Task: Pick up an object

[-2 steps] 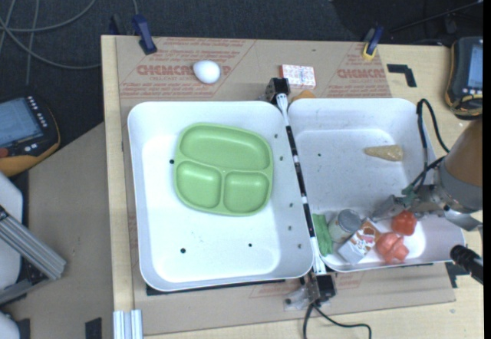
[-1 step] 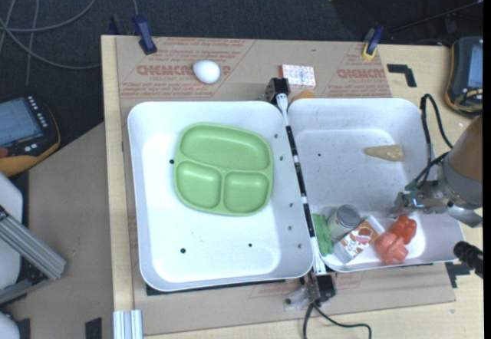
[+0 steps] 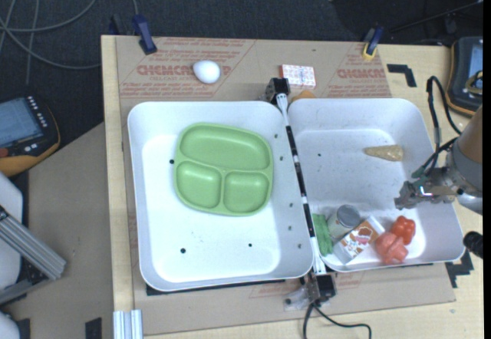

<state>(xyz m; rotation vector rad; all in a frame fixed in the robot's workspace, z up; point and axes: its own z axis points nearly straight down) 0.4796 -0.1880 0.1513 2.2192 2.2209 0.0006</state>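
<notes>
The hand (image 3: 418, 193) hangs over the right side of the right bin (image 3: 337, 119), reaching in from the right edge; whether it is open or closed cannot be told, and nothing shows between its tips. Just near of it, in the bin's near right corner, lies a red pepper-shaped toy (image 3: 394, 238). To the left of that rests a small red-and-white packet (image 3: 357, 241), with a grey round object (image 3: 347, 216) touching its far edge and a green strip (image 3: 321, 234) by the bin's left wall. A tan flat piece (image 3: 383, 152) lies farther back in the same bin. The left bin (image 3: 153, 253) holds a green divided plate (image 3: 224, 169). On the table (image 3: 230, 54) beyond the bins sit a white egg-like ball (image 3: 206, 70) and a small checked box (image 3: 298, 75).
</notes>
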